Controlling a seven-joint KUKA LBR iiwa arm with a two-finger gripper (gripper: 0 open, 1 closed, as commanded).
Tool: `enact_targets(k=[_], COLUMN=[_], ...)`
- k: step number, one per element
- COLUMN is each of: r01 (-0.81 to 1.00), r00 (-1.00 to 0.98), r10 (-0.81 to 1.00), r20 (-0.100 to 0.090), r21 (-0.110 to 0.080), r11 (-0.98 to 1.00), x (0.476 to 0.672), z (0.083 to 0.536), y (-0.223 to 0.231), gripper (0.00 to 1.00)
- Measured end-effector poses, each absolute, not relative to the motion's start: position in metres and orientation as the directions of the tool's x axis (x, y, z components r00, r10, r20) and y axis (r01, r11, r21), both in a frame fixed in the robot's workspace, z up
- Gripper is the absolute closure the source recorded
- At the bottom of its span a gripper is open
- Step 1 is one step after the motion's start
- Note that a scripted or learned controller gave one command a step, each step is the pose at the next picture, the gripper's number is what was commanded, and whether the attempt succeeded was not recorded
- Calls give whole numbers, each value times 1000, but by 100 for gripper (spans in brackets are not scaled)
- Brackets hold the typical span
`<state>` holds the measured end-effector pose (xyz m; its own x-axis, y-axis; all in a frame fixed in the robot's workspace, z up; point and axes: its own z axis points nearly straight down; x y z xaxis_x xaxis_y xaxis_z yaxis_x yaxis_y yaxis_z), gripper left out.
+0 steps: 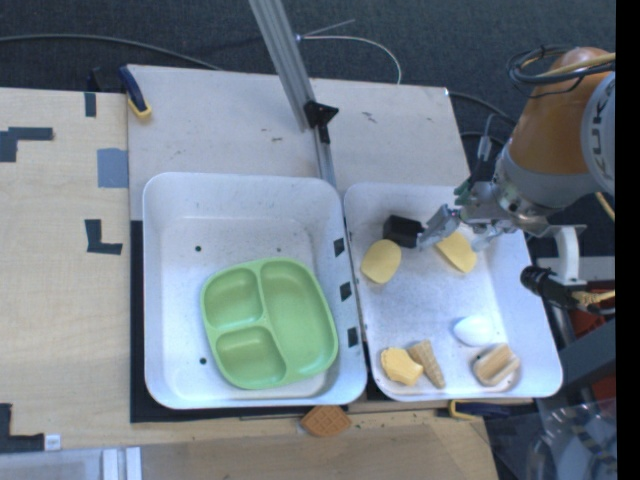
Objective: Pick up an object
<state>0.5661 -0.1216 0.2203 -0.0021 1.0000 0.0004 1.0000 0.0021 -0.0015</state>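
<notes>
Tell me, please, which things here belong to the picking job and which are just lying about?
Job: gripper, over the right bin; in that bin a yellow disc, yellow wedge, white oval, cone, yellow lump, tan piece.

Lying about: green divided plate in the left bin; brown biscuit outside the bins; blue clamp.

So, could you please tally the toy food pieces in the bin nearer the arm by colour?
Yellow plastic food pieces: 3
Tan cone and bread pieces: 2
White egg-shaped piece: 1
Total: 6
</notes>
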Motion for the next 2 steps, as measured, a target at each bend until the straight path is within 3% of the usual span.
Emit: enact_targets(k=[1, 2], r01=[1000, 1000], r00=[-2, -1], r10=[1000, 1000], r20=[0, 1], r21=[-2, -9], r11=[2, 1], x=[566, 563], z=[220, 155], y=[-122, -121], gripper=[0, 0])
